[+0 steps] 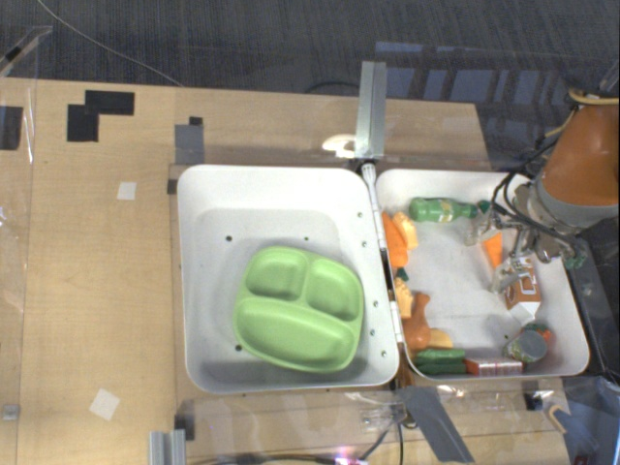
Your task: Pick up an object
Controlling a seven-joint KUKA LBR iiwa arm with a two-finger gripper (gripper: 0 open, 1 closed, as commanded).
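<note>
Nearest, along the front wall of the right bin [455, 294]: a dark green stick [441, 361], lying flat, with a red bar [499, 366] just beside it end to end. Close behind the red bar, a round can [531, 342], grey with a touch of red and green on top, near the bin's front right corner.

In the left bin [213, 240], toward its front right: a green plate [300, 308] with three compartments, resting flat on the white floor.

Further back in the right bin, against the wall shared with the left bin: a brown pear-shaped piece [417, 329], then a row of orange pieces [397, 240] strung along that same wall.

Mid-bin on the right side: the claw [513, 269], hanging low over the bin floor among cables. Spread or closed, impossible to make out from this angle. Just below it, a small brown-and-white box [524, 289]; just to its left, an orange wedge [494, 250]. Unclear whether either touches the claw.

At the far wall: a green bottle [441, 209] lying on its side.

Above the claw, reaching in from the right: the arm [586, 153] with its orange band.

Beyond the bins: a metal post [371, 109] standing where they meet, and black patches [97, 112] on the bench [87, 289] at far left.
</note>
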